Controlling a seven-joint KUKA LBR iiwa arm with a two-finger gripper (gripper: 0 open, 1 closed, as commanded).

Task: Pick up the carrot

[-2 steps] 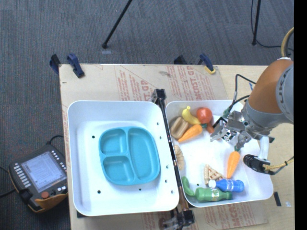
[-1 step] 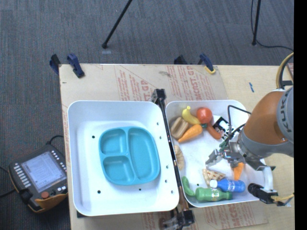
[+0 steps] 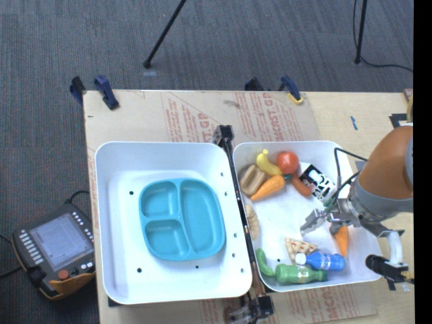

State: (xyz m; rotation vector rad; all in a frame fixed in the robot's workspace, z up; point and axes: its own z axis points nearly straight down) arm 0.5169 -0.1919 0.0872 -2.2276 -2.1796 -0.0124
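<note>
Crowding the right bin (image 3: 324, 147), 2 carrots show: one carrot (image 3: 268, 187) lies at 11 o'clock beside a banana (image 3: 267, 164) and tomato (image 3: 287, 161), another small carrot (image 3: 342, 239) sits at 4 o'clock, above a blue bottle (image 3: 327, 260) and green bottle (image 3: 297, 273). The gripper (image 3: 325, 218) hangs just beside that small carrot at its 10 o'clock, fingers spread, pinching nothing.

We see a bright, even light from above. The white bins (image 3: 169, 155) shine but do not glare. Shadows are small and soft. The picture is a bit fuzzy, and the carpet (image 3: 67, 39) looks grainy and dark.
</note>
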